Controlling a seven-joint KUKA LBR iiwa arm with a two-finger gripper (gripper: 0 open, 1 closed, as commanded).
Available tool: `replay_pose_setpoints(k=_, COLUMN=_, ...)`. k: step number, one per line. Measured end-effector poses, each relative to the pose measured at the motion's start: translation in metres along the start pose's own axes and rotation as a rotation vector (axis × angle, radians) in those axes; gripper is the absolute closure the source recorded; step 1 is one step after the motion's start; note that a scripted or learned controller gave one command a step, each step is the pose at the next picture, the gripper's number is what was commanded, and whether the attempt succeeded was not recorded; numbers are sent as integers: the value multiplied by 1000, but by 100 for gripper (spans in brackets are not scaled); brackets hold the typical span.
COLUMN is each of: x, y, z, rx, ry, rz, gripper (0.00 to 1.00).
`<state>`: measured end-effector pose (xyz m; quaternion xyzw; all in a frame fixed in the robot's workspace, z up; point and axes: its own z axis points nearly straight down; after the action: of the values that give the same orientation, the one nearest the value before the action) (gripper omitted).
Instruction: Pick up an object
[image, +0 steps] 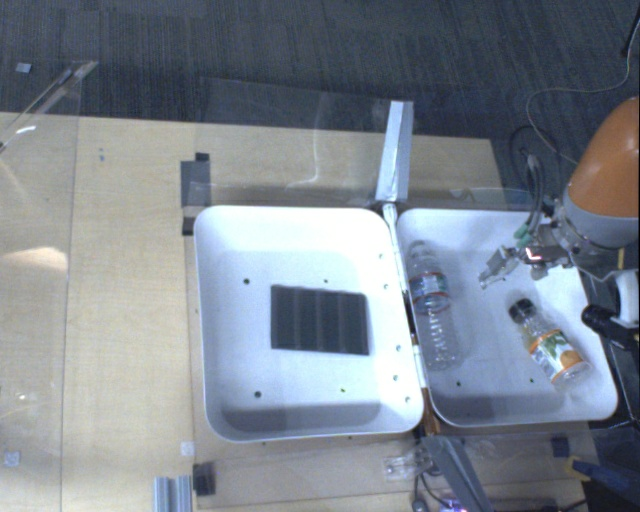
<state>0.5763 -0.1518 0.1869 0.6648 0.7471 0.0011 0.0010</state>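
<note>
Arm: I see it reaching in from 3 o'clock over the right bin (470, 225).
Fingers: the gripper (505, 262) hangs empty; I cannot tell open or closed.
Clear bottle (433, 315): lying along that bin's 9 o'clock wall.
Small bottle (548, 343): lying at 4 o'clock, near the gripper, apart.
Left bin (230, 300): dark pad (320, 320) at centre.

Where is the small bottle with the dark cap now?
The small bottle lies in the right bin, near its right wall, below the hand and right of the clear bottle.
</note>
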Motion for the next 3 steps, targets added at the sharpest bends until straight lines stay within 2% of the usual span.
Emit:
replay_pose_setpoints(k=1, x=-47, y=-12, z=77, rx=1, ry=0, rz=0, gripper=0)
replay_pose_setpoints(k=2, x=-52, y=-13, z=98, rx=-6, ry=-2, rz=-54, gripper=0)
replay_pose_setpoints(k=3, x=-51, y=-10, z=87, rx=-12, ry=-2, rz=-54, gripper=100)
